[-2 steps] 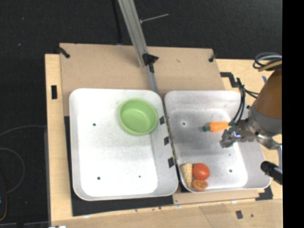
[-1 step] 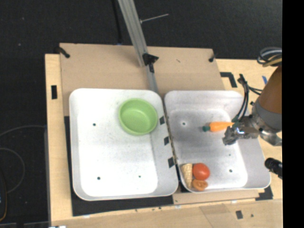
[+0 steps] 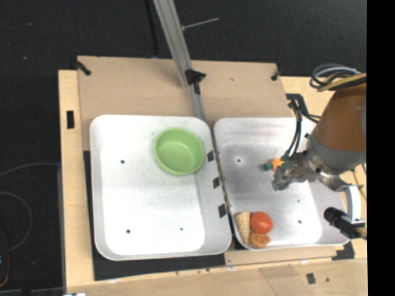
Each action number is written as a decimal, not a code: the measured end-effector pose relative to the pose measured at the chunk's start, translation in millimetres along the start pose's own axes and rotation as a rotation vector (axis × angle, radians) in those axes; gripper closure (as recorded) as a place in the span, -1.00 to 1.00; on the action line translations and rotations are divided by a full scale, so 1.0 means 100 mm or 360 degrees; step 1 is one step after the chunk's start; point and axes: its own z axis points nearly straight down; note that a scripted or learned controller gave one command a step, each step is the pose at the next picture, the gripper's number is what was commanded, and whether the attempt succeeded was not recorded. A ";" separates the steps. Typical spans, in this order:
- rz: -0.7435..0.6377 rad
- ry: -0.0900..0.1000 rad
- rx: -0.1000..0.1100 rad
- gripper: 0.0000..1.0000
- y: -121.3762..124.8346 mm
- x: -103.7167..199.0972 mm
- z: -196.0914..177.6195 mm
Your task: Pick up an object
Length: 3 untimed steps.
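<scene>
Gripper (image 3: 282,179) hovers mid-bin (can't tell its grip state), needs lowering onto the tomato (image 3: 261,222) just below-left.

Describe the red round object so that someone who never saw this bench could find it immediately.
Look at the right white bin, then at its near edge, toward the corner beside the left bin. The red round object lies there, between a pale cone-shaped piece and a smaller orange piece; it alone is red.
</scene>
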 end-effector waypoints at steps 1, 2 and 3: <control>-0.0001 0.0002 0.0001 1.00 0.05 0.51 0.01; -0.0008 0.0003 -0.0002 1.00 0.12 1.00 -0.10; -0.0008 0.0003 0.0002 1.00 0.03 1.47 -0.09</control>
